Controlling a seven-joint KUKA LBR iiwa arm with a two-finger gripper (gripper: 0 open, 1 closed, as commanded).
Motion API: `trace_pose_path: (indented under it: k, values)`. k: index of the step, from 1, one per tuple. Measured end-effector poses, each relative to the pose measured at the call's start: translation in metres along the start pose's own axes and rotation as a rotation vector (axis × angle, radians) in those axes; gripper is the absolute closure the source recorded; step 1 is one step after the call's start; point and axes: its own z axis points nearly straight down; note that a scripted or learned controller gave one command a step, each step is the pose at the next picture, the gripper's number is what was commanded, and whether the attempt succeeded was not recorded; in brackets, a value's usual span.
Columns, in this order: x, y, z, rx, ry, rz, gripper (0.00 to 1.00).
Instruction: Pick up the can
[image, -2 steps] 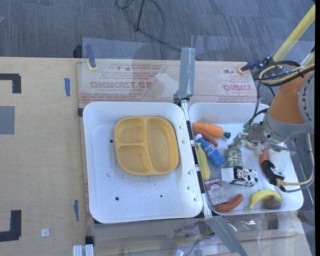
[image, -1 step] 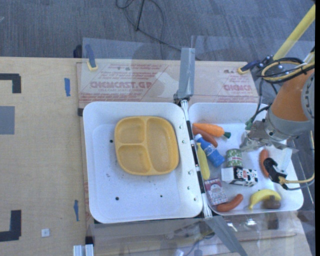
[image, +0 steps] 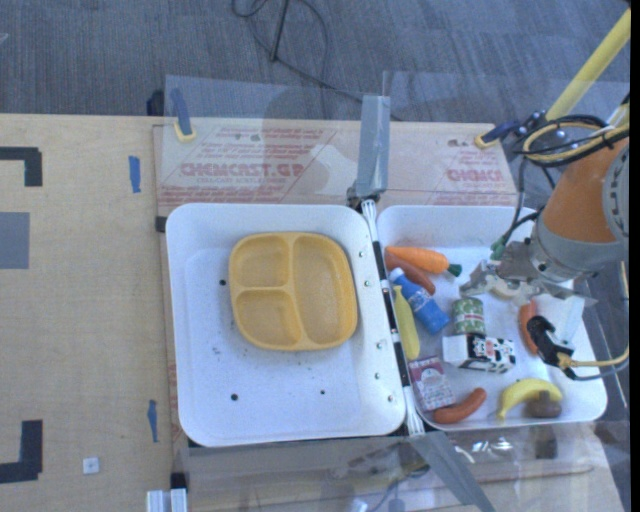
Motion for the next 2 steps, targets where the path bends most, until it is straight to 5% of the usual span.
trace_pose_path:
  k: [1,2]
  values:
    - [0.049,-0.014,0.011,0.005,0.0,0.262,0.0]
    - [0.049,-0.012,0.0,0.003,0.0,0.261,1.0]
